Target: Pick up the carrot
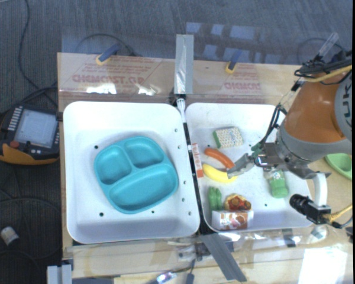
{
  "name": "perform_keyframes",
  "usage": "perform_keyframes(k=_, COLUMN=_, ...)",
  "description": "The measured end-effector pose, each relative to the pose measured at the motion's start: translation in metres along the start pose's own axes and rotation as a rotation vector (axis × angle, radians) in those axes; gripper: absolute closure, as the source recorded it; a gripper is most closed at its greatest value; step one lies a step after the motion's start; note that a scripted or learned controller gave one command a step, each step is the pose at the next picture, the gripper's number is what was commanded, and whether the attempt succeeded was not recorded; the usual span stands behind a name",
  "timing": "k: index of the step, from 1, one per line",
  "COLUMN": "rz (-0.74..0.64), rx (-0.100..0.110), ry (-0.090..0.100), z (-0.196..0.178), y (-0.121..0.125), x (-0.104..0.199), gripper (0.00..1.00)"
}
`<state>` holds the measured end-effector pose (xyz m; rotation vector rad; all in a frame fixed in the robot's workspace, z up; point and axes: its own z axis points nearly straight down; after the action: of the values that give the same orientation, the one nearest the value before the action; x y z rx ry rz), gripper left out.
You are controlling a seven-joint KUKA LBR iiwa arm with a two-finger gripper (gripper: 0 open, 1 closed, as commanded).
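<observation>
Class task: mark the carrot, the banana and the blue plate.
carrot (218,157), camera view, middle of its orange body
banana (216,173), camera view, middle of its curve
blue plate (143,187), camera view, floor of its largest compartment

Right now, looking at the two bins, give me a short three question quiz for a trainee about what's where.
1. True or false: the carrot lies in the same bin as the blue divided plate.
2. Which item lies right beside the carrot, toward the camera? A. the yellow banana B. the green bottle C. the checked sponge
3. Fill in: the arm's gripper hangs over the ____ bin, as seen in the camera view.

Key: 1. False; the carrot is in the right bin, the plate in the left bin. 2. A. 3. right.
</observation>
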<state>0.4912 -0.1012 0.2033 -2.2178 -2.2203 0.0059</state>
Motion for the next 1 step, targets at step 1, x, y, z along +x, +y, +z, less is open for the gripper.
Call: perform_keyframes(k=1, rz=-0.045, rx=0.001, ry=0.002, z=0.05, y=-0.0087, x=0.0046, gripper=0.0)
